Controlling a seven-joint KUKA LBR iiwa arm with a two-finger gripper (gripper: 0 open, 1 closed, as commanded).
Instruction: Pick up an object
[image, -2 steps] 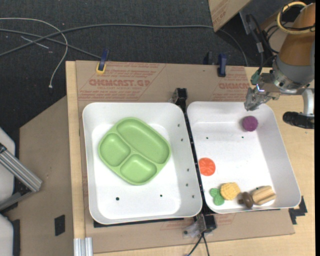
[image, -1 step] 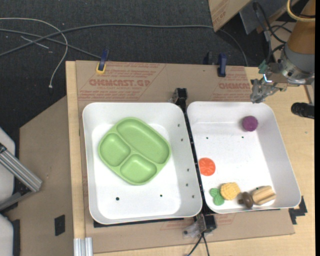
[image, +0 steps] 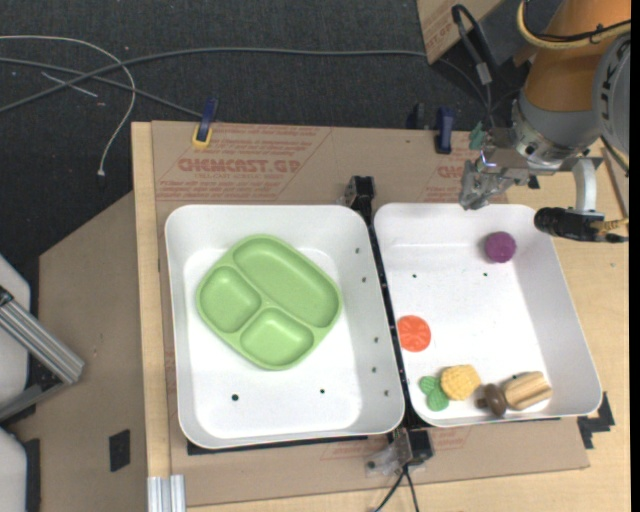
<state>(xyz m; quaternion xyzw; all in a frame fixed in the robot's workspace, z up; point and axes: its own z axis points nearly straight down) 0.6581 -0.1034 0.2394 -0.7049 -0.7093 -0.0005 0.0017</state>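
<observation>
The right bin (image: 560, 300) holds a purple ball (image: 500, 246) near its far edge, an orange-red round piece (image: 414, 333) at its left side, a yellow corn with a green end (image: 452, 384) and a tan and brown cylinder (image: 516, 392) along the front. My gripper (image: 479, 190) hangs over the far rim of the right bin, up and to the left of the purple ball and apart from it. Nothing shows between its fingers.
The left bin (image: 200, 390) bears a green divided plate (image: 268, 300). Both bins sit on a cardboard sheet (image: 250, 160) held by blue clamps (image: 207, 122). Cables lie on the dark floor at the far left.
</observation>
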